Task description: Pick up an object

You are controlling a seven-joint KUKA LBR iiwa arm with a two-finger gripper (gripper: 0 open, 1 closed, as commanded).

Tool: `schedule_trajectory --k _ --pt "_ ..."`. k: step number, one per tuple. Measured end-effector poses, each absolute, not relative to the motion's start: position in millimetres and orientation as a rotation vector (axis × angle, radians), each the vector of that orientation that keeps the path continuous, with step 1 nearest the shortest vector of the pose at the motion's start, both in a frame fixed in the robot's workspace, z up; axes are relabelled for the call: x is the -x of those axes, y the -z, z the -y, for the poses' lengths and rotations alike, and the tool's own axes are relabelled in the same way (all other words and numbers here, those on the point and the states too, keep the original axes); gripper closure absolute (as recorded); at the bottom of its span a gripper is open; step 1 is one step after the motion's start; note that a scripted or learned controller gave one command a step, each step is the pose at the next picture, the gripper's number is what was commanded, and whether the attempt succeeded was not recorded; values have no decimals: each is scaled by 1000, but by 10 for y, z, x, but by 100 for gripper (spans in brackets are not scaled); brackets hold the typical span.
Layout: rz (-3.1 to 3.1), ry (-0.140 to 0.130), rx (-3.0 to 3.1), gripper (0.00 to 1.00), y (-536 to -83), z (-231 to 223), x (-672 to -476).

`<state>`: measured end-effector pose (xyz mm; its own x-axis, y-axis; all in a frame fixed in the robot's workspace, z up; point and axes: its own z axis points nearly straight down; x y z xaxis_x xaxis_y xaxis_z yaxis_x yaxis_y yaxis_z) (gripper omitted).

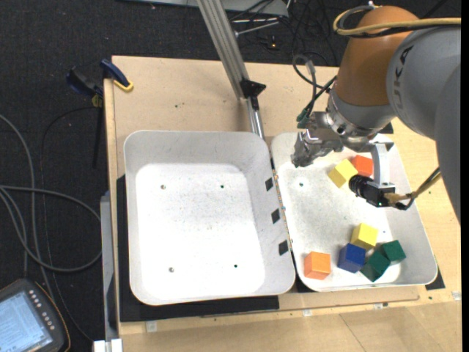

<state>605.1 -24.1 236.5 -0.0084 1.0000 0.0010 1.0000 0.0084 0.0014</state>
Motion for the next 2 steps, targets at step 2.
schedule_trajectory --k 2 --pt "-2230 -3 -2212 100 -2229 -848 -6196"
